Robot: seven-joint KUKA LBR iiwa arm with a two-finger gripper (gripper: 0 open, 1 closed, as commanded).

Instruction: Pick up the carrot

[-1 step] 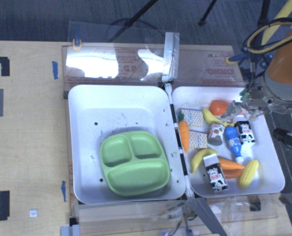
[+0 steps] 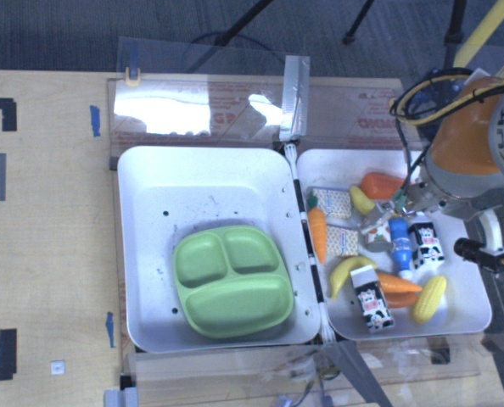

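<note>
Camera view, looking down: the carrot lies lengthwise against the left wall of the right bin, just beside the divider, apart from the clutter. Judged a light, rigid toy with a smooth, tapering body, it would best be taken across its thicker middle, where slip is least likely. Near it lie a banana, a second orange vegetable, a corn cob and a small milk carton. The gripper sits over the bin's centre among a blue bottle and other items; whether its fingers are spread or closed cannot be told. The left bin holds a green divided plate.
</note>
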